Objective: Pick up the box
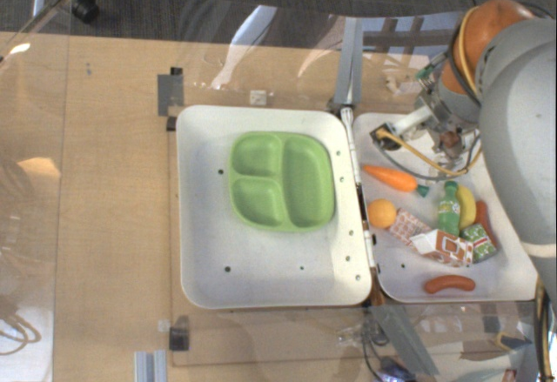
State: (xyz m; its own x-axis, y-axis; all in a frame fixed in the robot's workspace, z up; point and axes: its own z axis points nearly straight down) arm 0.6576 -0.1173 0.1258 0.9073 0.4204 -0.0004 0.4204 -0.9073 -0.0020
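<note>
The grey arm (520, 119) fills the right edge of the frame, its orange band (481, 32) at the upper right; the gripper (446, 138) hangs over the upper part of the right bin (407, 281), above the objects and apart from all of them; from this angle I cannot tell whether it is spread or pressed together, and nothing visible sits in its grasp; the red-and-white box (446, 247) lies lower in the same bin, right of centre, tilted and resting on the bin floor, well below the gripper in the frame; a small green box (479, 243) sits just beside it on the right, apparently touching it; a patterned packet (406, 226) lies just to its left; a green bottle (448, 208) and a yellow banana (468, 205) lie side by side just above the two boxes; an orange (381, 213) rests near the bin's left wall, with a carrot (394, 177) slanting above it, its green tip pointing right; a red sausage (450, 284) lies along the bottom of the bin, below the boxes; the left bin (261, 271), in the middle of the frame, holds a green divided plate (283, 180) in its upper half, lying flat; both bins sit side by side on the pale wooden bench (96, 197).
</note>
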